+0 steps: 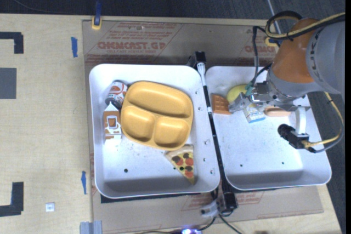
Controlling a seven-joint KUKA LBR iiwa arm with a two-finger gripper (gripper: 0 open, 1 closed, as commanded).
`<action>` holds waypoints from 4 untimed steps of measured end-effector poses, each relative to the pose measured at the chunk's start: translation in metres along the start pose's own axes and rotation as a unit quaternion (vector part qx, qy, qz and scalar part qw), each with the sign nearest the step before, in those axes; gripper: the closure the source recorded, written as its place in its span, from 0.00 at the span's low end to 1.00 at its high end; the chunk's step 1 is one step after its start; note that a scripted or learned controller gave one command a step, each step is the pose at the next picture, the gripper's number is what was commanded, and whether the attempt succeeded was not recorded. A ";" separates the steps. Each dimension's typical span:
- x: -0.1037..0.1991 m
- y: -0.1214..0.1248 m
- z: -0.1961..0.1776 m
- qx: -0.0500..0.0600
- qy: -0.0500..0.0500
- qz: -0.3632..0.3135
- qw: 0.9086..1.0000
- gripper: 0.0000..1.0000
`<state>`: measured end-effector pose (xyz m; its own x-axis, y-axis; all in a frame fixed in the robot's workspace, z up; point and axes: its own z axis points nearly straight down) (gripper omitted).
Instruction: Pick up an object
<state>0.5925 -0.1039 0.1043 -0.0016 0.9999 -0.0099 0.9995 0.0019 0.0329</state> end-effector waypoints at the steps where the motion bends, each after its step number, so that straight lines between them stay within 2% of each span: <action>1: 0.001 -0.006 0.000 0.001 0.000 0.000 1.000 0.00; 2: 0.001 -0.019 0.000 0.002 0.000 0.001 1.000 0.00; 4: 0.001 -0.025 0.000 0.002 0.000 0.002 1.000 0.00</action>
<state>0.5675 -0.1033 0.1037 0.0019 0.9999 -0.0103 0.9996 -0.0016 0.0289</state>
